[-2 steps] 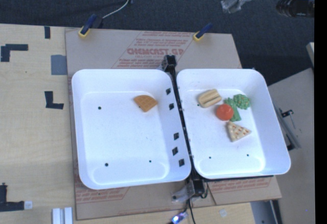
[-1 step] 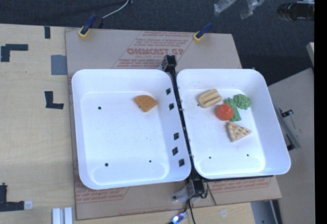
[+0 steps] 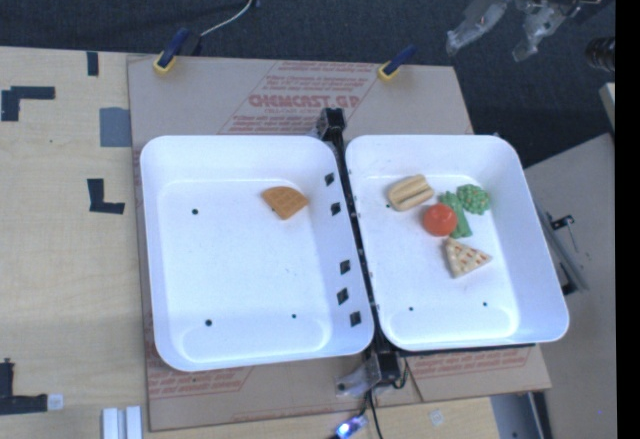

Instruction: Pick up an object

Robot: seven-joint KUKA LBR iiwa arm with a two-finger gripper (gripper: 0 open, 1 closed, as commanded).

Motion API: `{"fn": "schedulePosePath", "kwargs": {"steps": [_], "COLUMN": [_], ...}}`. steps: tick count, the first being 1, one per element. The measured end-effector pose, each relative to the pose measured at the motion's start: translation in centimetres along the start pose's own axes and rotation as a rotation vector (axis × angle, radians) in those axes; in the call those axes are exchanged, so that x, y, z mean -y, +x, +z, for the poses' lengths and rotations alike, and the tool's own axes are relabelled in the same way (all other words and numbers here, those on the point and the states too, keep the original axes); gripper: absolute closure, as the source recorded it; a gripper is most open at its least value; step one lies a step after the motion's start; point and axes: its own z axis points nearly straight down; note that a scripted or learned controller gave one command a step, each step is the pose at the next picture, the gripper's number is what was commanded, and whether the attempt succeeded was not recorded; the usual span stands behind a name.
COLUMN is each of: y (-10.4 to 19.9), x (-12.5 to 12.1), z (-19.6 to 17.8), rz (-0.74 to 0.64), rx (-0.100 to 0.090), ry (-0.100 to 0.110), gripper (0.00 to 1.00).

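Observation:
My gripper [image 3: 503,32] hangs high at the top right, above and beyond the far edge of the right bin [image 3: 520,167], its two fingers spread apart with nothing between them. In the right bin lie a tan hot-dog bun [image 3: 409,192], a red tomato [image 3: 439,219], a green leafy piece [image 3: 470,199] and a triangular waffle-like wedge [image 3: 465,257], clustered together. The left bin [image 3: 160,167] holds one orange-brown bread-like piece [image 3: 285,201] near its far right.
Both bins rest on a cardboard sheet [image 3: 290,92] clamped at its far edge by two yellow-and-blue clips [image 3: 172,51]. A black cable [image 3: 235,7] runs across the dark floor behind. A black divider strip [image 3: 345,227] joins the bins.

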Motion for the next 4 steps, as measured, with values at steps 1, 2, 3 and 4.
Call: {"fn": "schedulePosePath", "kwargs": {"steps": [1,2,3,4], "y": [-2.5,-4.8,-7.7,-7.6], "x": [0.3,1.6,2.4,2.3], "z": [-2.1,-2.7,-4.2,-4.1], "rz": [-0.001,-0.001,0.000,-0.002], "rx": [0.000,0.000,0.000,0.000], "ry": [-0.002,-0.002,-0.002,-0.001], "gripper": [0.00,0.00,0.00,0.00]}}
